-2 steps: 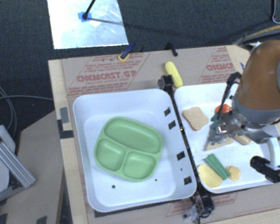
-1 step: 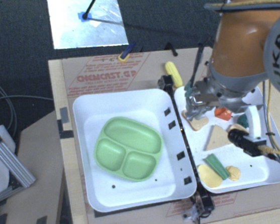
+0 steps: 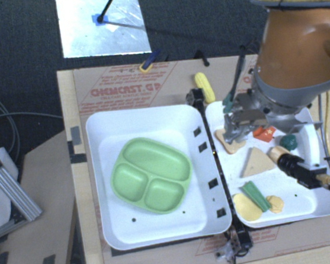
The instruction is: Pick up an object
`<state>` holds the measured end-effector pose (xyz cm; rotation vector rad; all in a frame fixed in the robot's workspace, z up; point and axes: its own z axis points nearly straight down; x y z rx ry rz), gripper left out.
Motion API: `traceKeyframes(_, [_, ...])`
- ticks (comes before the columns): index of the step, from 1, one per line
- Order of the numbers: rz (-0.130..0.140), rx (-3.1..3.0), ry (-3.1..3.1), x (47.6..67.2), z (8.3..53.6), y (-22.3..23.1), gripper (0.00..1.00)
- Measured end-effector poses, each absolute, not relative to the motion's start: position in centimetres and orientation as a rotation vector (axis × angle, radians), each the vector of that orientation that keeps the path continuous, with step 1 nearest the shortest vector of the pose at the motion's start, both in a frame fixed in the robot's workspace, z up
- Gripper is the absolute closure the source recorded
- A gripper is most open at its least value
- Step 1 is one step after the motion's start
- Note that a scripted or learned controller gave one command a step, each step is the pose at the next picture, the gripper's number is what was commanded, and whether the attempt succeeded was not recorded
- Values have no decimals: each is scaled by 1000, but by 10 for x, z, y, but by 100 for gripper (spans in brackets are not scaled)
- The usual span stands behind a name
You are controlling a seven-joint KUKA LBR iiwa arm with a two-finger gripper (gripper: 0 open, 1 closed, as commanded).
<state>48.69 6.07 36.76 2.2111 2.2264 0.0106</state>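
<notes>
- Closest to camera, at the near edge of the right bin (image 3: 300, 212): a green stick (image 3: 254, 194) lying across a flat yellow piece (image 3: 249, 206), with a smaller yellow lump (image 3: 275, 203) just beside them.
- Further back in the same bin, a tan wedge (image 3: 258, 162) lies flat near the middle.
- Behind the wedge, a red piece (image 3: 264, 134) and a dark teal piece (image 3: 287, 141) sit near each other, partly under the wrist.
- Gripper (image 3: 234, 133) is low over the far left corner of the right bin, right above a pale tan flat piece (image 3: 233, 145).
- Can't tell if the gripper touches that tan piece; nothing is visibly lifted.
- Gripper opening: cannot tell from this angle whether it is wide, narrow or closed on anything.
- Arm's orange band (image 3: 296, 34) covers the far right of that bin.
- Left bin (image 3: 151, 115) holds a green divided plate (image 3: 151, 175), flat, roughly centred, three compartments.
- Yellow oblong thing (image 3: 204, 87) lies outside the bins, on the cardboard sheet (image 3: 124, 88), just behind the gap between them.
- Shiny square sheet (image 3: 101, 22) on the floor beyond the bench.
</notes>
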Motion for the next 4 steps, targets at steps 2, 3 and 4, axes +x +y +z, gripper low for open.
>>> traceKeyframes(2, [8,2209,2226,488,426,32,100])
traceKeyframes(3, [10,2202,2231,489,437,32,100])
traceKeyframes(4, [-8,2227,2221,486,342,0,100])
